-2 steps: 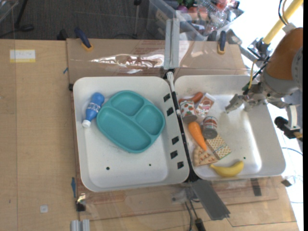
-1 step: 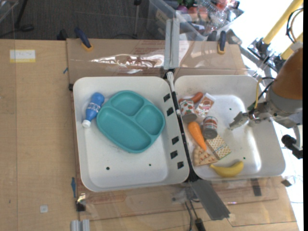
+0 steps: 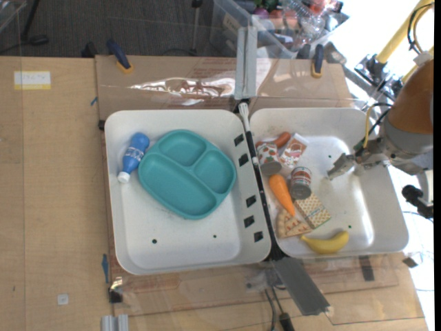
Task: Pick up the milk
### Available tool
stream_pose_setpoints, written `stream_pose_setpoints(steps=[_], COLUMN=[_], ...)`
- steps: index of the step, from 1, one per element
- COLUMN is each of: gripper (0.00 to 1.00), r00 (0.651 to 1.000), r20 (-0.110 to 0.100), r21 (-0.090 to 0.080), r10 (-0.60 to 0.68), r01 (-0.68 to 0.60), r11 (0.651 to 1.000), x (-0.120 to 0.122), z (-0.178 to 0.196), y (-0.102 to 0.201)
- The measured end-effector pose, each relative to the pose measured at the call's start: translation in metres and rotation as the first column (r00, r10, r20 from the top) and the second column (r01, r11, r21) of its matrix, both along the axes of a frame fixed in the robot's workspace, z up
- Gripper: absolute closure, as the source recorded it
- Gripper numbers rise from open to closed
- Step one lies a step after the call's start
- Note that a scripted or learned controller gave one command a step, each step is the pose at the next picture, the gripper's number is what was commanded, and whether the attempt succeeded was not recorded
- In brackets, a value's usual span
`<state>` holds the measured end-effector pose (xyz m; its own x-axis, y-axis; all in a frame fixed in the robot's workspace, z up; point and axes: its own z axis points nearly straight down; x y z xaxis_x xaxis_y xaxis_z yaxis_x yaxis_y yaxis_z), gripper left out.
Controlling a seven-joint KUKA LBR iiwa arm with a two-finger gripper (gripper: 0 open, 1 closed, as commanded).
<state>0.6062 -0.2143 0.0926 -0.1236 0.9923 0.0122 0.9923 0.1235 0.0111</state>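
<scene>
Plainly, the counter carries two white bins; the left bin holds a teal divided plate and a blue bottle. In the right bin, the milk, a small carton, lies at the far-left among a can, carrot and banana. The gripper hovers just right of them; whether it is spread or closed, I cannot tell. Crowding risks a wrong grasp.

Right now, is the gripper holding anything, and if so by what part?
Nothing is held. The gripper hangs over the right bin with nothing between its fingers, to the right of the can and apart from it.
</scene>
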Motion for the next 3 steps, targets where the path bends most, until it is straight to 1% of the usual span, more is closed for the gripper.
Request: stream_pose_setpoints(steps=[1,2,3], gripper=[0.00,0.00,0.00], r00=[1.000,1.000,0.999], r20=[0.005,0.008,0.009], r21=[-0.004,-0.009,-0.007], r10=[0.011,0.026,0.047], r01=[-0.011,-0.026,-0.046], r11=[1.000,1.000,0.999], x=[-0.003,-0.071,-0.088], z=[0.001,-0.001,0.000], y=[0.001,0.001,0.000])
